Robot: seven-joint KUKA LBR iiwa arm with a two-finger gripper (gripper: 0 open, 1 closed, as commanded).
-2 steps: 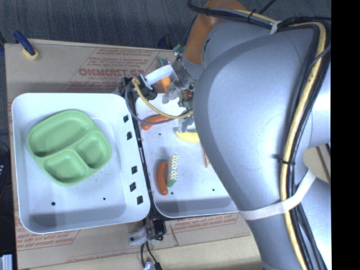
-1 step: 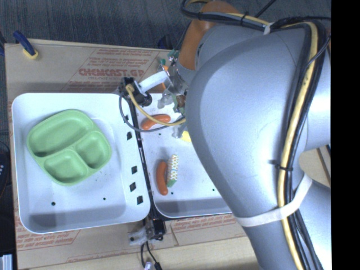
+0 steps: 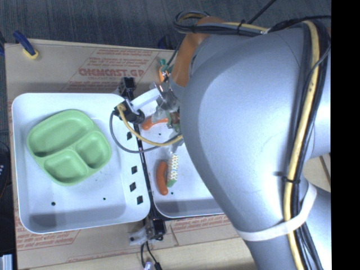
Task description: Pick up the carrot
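Smooth white bins (image 3: 34, 167) hold a glossy orange carrot (image 3: 162, 178); the hand's (image 3: 163, 117) grip is unreadable.

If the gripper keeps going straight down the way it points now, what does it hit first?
Probably the small orange carrot lying under the gripper in the right white bin, near its left wall. Depth is unclear from this view, so it may meet the bin floor beside it instead.

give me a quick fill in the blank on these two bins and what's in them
The green tray lies in the ___ bin.
The tray has ___ compartments.
The hot dog lies in the ___ bin, beside the corn cob.
The big grey arm hides much of the ___ bin.

Missing words: left; three; right; right
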